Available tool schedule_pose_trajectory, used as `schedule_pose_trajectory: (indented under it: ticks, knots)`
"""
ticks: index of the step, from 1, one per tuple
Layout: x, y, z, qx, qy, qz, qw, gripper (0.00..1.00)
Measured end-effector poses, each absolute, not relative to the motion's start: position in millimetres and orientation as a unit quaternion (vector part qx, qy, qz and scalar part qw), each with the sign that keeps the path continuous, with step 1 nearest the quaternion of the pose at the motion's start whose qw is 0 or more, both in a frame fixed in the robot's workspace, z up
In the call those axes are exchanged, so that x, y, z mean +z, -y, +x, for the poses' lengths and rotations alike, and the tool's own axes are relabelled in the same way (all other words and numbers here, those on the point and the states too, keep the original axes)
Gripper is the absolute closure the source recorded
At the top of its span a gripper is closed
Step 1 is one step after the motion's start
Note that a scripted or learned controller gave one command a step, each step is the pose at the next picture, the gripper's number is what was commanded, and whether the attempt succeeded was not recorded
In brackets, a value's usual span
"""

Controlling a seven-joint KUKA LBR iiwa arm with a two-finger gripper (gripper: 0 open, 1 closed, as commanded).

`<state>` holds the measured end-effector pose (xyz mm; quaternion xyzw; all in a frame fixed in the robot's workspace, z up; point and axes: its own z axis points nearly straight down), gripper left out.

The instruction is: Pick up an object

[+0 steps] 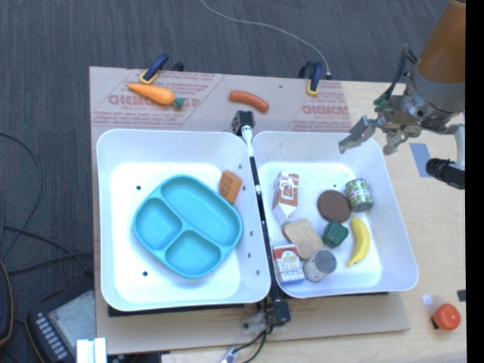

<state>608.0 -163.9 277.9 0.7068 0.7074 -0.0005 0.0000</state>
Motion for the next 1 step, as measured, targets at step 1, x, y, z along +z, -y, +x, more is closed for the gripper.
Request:
schedule_pose_trajectory:
  ticks: [1]
  knots:
    - [148.6, 128.1, 619.4, -0.0017, -0.707, 0.707, -0.002, 0.0]
